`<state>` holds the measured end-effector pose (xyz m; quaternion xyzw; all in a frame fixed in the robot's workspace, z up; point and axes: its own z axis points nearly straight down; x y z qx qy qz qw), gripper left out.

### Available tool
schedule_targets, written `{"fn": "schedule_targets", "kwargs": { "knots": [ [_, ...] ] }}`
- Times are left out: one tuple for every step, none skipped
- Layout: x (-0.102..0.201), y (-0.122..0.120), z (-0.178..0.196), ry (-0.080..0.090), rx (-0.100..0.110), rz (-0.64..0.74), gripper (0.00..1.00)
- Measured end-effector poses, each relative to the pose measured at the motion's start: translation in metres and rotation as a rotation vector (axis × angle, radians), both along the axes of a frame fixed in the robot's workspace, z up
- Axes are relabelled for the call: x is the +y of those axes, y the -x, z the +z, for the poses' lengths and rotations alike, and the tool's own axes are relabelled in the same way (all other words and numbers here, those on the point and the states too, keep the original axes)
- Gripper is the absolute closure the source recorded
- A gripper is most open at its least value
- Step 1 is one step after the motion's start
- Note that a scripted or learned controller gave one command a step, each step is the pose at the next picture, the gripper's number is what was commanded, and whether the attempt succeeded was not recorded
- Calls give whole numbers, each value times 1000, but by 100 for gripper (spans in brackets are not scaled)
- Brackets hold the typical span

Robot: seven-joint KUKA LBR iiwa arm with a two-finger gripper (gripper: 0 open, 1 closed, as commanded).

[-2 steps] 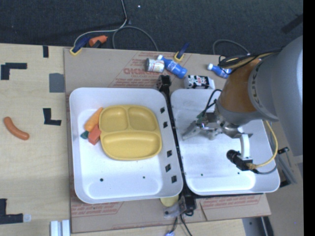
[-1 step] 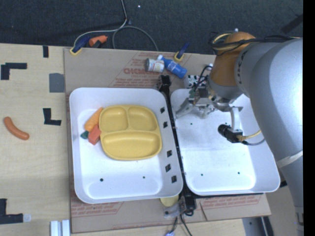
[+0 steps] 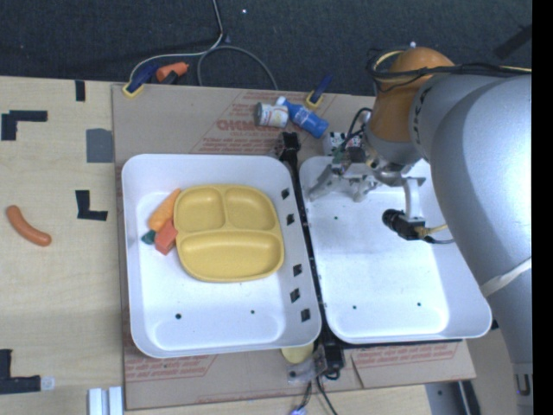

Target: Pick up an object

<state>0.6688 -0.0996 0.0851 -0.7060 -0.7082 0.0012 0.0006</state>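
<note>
A yellow divided plate [image 3: 229,232] lies in the left bin [image 3: 207,331]. An orange carrot-shaped piece [image 3: 162,210] and a small red and green piece [image 3: 162,240] rest against the plate's left edge. My gripper [image 3: 344,178] is low over the far left corner of the right bin [image 3: 397,314], close to the wall between the two bins. The grey arm with its orange band [image 3: 406,89] covers the bin's far right side. I see no object between the gripper and the bin floor.
A blue and white bottle [image 3: 292,115] lies on the cardboard behind the bins. An orange sausage-like toy [image 3: 28,226] rests on the bench far left. Clamps [image 3: 155,74] and a cable sit at the back edge. A small yellow item [image 3: 296,353] pokes out below the bins.
</note>
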Motion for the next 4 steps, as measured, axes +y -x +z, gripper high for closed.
{"fn": "schedule_targets", "kwargs": {
  "knots": [
    [2, 1, 0, 4, -2, -3, 0],
    [2, 43, 2, 1, -7, -3, 0],
    [-8, -1, 0, 0, -6, 0, 0],
    [-7, -1, 11, 2, -6, 0, 100]
  ]
}}
